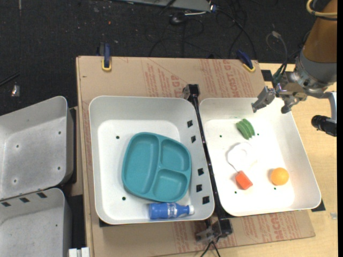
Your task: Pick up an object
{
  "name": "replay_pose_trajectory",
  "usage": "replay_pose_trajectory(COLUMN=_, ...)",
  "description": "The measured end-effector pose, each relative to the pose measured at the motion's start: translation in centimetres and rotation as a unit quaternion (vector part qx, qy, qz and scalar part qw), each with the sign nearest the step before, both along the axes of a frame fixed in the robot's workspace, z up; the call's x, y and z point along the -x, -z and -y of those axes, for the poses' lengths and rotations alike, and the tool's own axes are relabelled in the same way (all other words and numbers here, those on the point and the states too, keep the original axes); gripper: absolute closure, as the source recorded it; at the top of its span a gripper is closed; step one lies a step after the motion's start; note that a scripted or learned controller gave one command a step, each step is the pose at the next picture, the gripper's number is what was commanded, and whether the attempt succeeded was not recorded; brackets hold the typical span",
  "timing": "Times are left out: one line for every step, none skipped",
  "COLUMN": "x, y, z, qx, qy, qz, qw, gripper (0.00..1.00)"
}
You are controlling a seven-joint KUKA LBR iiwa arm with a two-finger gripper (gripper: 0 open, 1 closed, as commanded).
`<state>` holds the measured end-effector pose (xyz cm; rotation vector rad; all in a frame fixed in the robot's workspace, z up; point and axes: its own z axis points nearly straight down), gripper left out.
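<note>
Where the worktop [139, 71] comes nearest the camera, a blue bottle [170, 211] lying on its side against the front wall of the left bin [99, 138], just below the teal divided plate [156, 166]. Plate taking up most of that bin's floor, three compartments, tilted a little, nothing in them.

Across the black divider [201, 143] from the plate, the right bin [300, 159], holding four small things. Nearest of these, a red-orange block [244, 180], and level with it but farther from the plate, an orange ball [279, 176], apart from the block. Just behind the block, a white roundish piece [239, 155], hard to tell from the white floor, close to or touching the block. Farther back again, a green ridged object [246, 128], alone near the rear of that bin.

Beyond the green object and farther still from the plate, the pincer [274, 104], over the rear rim of the right bin, fingers spread apart with nothing between them. Above it, the grey wrist and orange band of the arm [321, 42].

At the far edge of the board, two clamps [106, 58], one behind the plate, one behind the green object.
</note>
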<state>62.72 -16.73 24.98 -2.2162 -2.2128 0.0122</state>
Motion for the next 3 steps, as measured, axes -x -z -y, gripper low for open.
replay_pose_trajectory(x=-0.2, y=-0.8, z=0.0, qx=0.0012, qy=-0.001, qz=0.006, qw=1.0000, gripper=0.00)
replay_pose_trajectory(x=-1.0, y=5.1, z=-0.4, qx=0.0005, qy=-0.003, qz=0.004, qw=1.0000, gripper=0.00)
replay_pose_trajectory(x=-1.9, y=10.8, z=-0.1, qx=0.0008, qy=-0.002, qz=0.004, qw=1.0000, gripper=0.00)
